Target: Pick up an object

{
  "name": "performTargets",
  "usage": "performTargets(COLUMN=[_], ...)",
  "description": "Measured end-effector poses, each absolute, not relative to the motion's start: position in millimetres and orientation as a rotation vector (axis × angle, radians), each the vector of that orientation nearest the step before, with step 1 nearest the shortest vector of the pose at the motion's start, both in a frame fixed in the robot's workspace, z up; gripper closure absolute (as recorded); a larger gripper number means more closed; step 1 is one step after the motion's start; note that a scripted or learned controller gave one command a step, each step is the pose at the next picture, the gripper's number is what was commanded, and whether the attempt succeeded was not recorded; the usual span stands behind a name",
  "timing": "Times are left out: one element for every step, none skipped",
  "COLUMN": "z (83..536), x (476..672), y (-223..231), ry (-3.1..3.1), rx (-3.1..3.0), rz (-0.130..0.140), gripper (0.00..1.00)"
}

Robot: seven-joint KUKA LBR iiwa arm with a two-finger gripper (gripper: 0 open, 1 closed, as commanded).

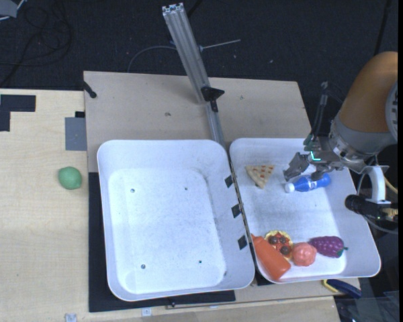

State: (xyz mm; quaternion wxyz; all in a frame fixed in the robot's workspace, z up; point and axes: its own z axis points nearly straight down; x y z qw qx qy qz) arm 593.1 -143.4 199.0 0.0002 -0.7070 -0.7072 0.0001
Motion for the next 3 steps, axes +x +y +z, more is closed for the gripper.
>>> performTargets(z=[199,136,90], x=[593.1,591.9,591.6], y=[-143,-144,-143], ry=[-2.221,-2.219,-2.221], rx=[-2.221,-2.218,-2.220], rz=[0.000,0.005,0.002], gripper=[0.00,0.00,0.00])
